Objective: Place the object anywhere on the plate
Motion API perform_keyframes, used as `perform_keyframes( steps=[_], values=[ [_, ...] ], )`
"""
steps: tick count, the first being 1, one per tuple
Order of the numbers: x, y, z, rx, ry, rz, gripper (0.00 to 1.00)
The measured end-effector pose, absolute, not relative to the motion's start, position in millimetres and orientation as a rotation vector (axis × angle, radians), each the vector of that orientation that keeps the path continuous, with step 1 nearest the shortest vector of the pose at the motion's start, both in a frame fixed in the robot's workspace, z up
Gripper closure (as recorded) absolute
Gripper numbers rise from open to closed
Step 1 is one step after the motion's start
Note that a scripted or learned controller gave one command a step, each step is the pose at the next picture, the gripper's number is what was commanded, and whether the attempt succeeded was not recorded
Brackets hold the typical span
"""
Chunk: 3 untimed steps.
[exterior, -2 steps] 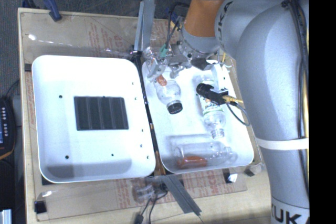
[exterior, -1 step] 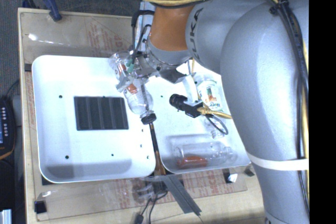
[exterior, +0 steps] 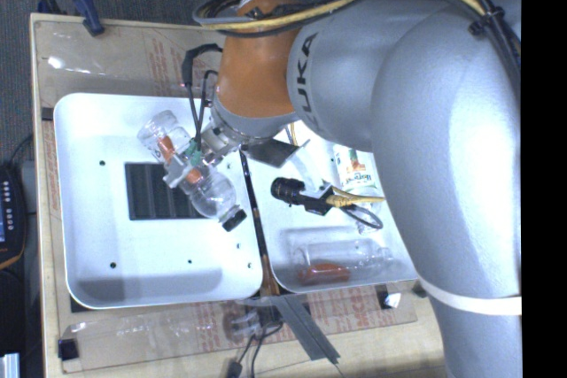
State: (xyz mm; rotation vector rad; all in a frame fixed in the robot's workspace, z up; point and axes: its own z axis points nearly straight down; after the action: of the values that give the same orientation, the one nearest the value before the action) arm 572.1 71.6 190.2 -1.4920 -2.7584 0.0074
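Camera view: tool over ribbed black plate in smooth white bin; grip unclear.

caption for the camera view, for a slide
Claw low over the left bin, at a clear bottle by the dark plate.

**Off-task bits: right bin & bench**

In the right bin you've got a clear bottle w/ sth red inside, lying along the lower edge as you see it. A labelled bottle, partly hidden, sits toward the upper-right corner. Blue clamp at the bench's top-left corner.
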Motion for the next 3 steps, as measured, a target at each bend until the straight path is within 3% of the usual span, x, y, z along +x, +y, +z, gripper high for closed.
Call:
perform_keyframes(
  steps=[1,2,3],
  values=[
    [579.3,29,224,-1.623,-2.687,0.005,1.0],
    [578.9,73,190,-1.261,-2.871,0.006,1.0],
    [600.5,12,216,-1.129,-2.929,0.004,1.0]
  ],
)
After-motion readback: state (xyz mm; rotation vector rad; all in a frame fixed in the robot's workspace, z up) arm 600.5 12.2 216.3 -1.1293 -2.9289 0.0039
